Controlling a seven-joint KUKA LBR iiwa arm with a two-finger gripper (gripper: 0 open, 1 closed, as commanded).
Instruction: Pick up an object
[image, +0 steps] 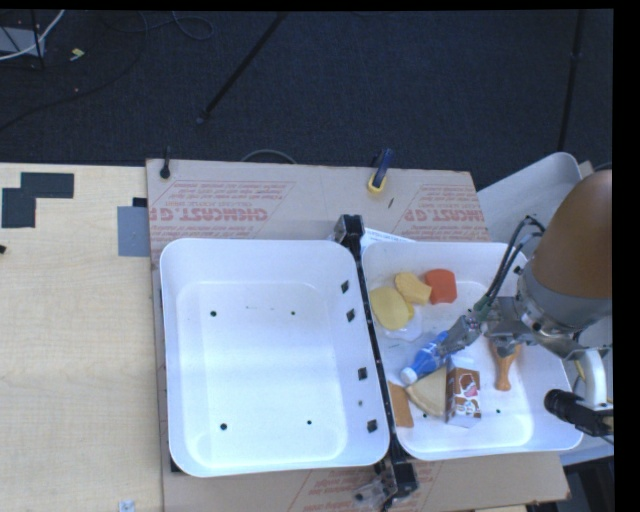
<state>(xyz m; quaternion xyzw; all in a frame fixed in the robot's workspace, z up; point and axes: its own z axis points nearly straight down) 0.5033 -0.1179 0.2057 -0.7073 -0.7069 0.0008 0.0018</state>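
Observation:
The right bin (540, 425) holds several small items. Two yellow pieces (398, 300) lie at its far left, with a red-orange block (441, 286) beside them. A blue and white bottle (425, 360) lies slanted in the middle. Below it are a tan wedge (430, 395) and a brown carton (463, 393). An orange stick-like piece (505, 365) lies further right. My gripper (468, 330) hangs low over the bin, just at the upper right end of the blue bottle, and the grey arm with its orange band (585, 240) reaches in from the right.
The left bin (180, 300) sits beside the right one, with a black clip rail (358, 320) between them. Both rest on brown cardboard (260, 205) over a wooden bench. A blue and yellow clamp (380, 172) stands at the cardboard's far edge.

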